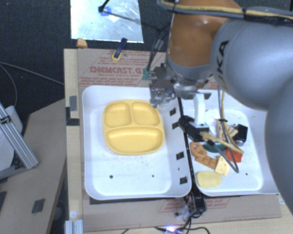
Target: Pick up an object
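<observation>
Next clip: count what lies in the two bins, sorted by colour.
Yellow: 3 (yellow three-compartment plastic plate, pale yellow round piece, small yellow block)
Orange-brown: 1 (flat orange-brown piece)
Teal: 1 (small teal piece)
Red: 1 (small red piece)
Total: 6 that can be told apart; the heap in the right bin overlaps, so more may be hidden.

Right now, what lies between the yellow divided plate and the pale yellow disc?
Between the yellow plate and the disc, the camera view shows bare bin floor and the bins' adjoining rims, no loose object.
</observation>
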Tool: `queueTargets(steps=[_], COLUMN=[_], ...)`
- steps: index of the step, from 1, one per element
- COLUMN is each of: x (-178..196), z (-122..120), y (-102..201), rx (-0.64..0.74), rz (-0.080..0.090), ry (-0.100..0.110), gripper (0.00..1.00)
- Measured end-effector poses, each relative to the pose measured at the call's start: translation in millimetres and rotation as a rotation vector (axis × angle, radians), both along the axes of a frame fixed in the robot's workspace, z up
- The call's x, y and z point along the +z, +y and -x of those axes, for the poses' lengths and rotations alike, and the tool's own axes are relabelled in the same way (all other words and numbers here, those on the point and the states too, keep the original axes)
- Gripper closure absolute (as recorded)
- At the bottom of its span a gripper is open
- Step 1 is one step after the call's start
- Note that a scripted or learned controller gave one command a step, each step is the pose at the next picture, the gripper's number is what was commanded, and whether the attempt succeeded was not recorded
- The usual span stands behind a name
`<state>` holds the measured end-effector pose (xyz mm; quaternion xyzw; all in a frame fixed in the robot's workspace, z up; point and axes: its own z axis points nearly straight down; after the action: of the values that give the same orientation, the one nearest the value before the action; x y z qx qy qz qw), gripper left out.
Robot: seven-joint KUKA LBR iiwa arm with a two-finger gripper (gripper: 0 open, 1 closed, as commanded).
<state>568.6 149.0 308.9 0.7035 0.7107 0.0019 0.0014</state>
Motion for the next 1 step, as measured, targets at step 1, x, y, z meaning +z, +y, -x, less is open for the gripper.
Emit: queueTargets(steps=[1], x=[148.7], z=[7.7], y=[22.5], rx=[-0.002], rz=[-0.006], ry=[-0.012], gripper=[1.00])
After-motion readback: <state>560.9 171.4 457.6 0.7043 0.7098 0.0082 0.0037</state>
